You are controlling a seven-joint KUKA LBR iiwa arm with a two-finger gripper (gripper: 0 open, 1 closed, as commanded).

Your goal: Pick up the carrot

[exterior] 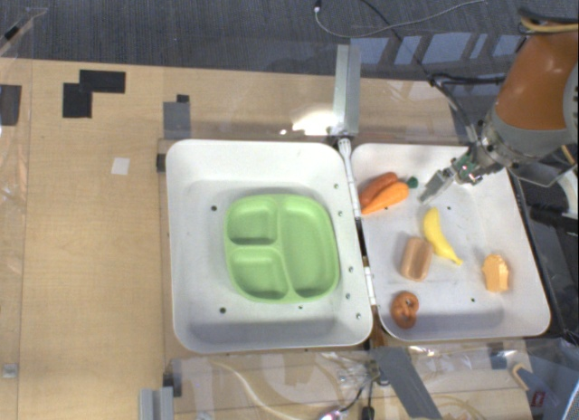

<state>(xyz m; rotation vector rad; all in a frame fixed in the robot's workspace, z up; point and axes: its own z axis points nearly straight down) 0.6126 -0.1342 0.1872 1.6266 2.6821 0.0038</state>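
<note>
Step in hand: approach, not yet grasp. The carrot [384,193] lies in the right bin [525,319], at its upper-left corner against the wall beside the left bin. Its long axis runs roughly left-right, slightly tilted, green tip toward the end effector [443,180]. The end effector hovers just right of it, fingers narrowly apart, holding nothing. Next move likely requires shifting left and descending across the axis.

A green plate [280,248] fills the left bin [194,319]; banana [440,235] right.
</note>
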